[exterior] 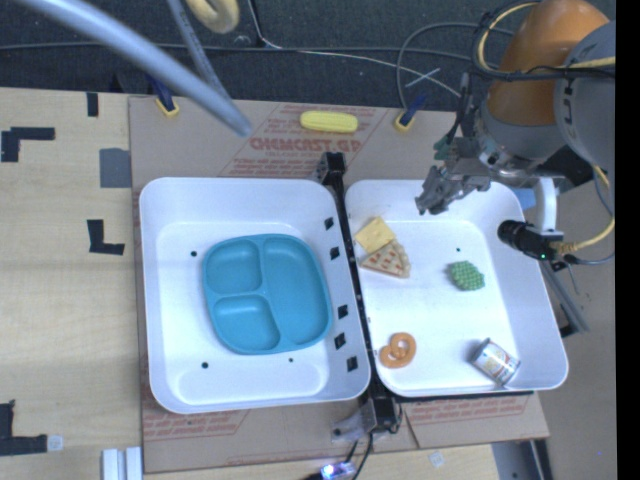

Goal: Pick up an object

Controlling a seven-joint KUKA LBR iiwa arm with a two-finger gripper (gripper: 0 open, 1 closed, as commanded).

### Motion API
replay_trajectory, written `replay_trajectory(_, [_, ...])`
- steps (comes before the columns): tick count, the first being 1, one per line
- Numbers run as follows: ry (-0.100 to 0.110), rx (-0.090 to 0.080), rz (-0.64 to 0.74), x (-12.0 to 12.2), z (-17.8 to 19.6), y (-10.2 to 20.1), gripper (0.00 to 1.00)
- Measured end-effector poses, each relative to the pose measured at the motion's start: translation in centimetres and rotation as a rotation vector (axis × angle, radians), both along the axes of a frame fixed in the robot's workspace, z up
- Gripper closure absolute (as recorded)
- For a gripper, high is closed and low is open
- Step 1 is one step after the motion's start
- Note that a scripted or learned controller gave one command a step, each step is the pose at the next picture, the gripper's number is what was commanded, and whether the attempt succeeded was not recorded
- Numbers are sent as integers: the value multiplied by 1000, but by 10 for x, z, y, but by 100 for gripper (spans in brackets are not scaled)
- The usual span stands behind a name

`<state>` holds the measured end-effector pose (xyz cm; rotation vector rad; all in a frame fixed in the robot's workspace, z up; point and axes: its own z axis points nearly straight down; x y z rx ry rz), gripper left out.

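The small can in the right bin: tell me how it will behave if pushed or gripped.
The small can lies on its side by the right bin's lower wall, so a nudge would probably roll it. It looks rigid and metallic, so likely firm but slippery to grip.

Two shallow white bins: left bin (160, 268), right bin (520, 368). One blue divided plate (266, 295) at centre left. One yellow cheese wedge (374, 235), one pizza slice (387, 261), one green broccoli piece (465, 276), one orange pretzel (398, 350), one small can (494, 361). One yellow banana-shaped piece (328, 121) at upper centre.
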<state>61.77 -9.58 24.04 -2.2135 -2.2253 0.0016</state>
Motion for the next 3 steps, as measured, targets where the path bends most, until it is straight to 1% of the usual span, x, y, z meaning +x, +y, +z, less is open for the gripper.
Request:
replay_trajectory(1, [0,0,1,-7,-13,59,100])
replay_trajectory(2, [-2,1,2,-11,-5,118,100])
replay_trajectory(3, [-1,0,1,-11,-3,168,100])
